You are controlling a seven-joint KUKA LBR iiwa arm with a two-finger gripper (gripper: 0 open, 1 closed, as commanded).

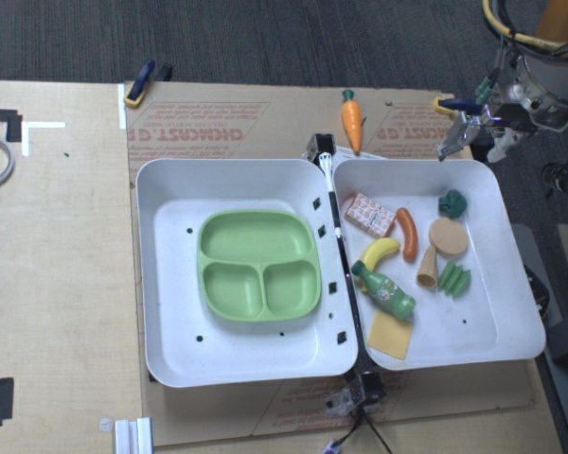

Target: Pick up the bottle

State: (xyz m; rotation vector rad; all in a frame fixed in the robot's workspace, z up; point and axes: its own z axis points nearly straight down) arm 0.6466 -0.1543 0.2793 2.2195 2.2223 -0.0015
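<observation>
**Gripper up by the far corner, bottle lying in the right bin**

From where I stand, the gripper hangs above the far right corner of the right bin, at the end of the grey arm that comes in from the right. Its two fingers are spread apart, with bare space between them; they have hold of nothing.

The bottle is well apart from the gripper. It is green with a pale label, and it lies on its side near the left wall of the right bin, its cap end pointing toward the divide between the bins. A yellow banana lies just beside its cap end, and a yellow cheese slice sits just below it, touching or nearly so.

Other toy foods share that bin: a red-and-white packet, a sausage, a round biscuit-coloured disc, a cone, a dark green broccoli piece and some green pods.

The left bin holds a light green divided plate with three compartments. A toy carrot lies on the cardboard beyond the bins, close to where the two bins meet.
</observation>
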